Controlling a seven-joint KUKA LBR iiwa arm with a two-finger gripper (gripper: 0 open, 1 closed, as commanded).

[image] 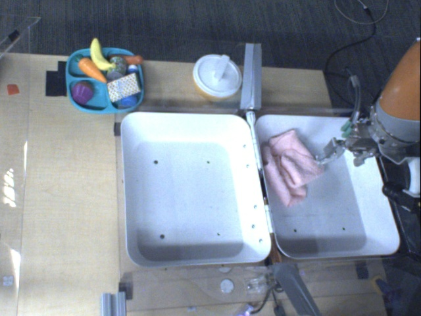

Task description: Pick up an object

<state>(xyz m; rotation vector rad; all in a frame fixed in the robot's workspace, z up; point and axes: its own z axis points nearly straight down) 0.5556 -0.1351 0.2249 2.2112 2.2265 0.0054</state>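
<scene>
Two shallow white bins sit side by side on my desk. Inside the right white bin, a crumpled pink cloth lies against the left wall. My pincer reaches in from the right, its tip touching the cloth's right edge; how far it is open, I cannot tell.
</scene>
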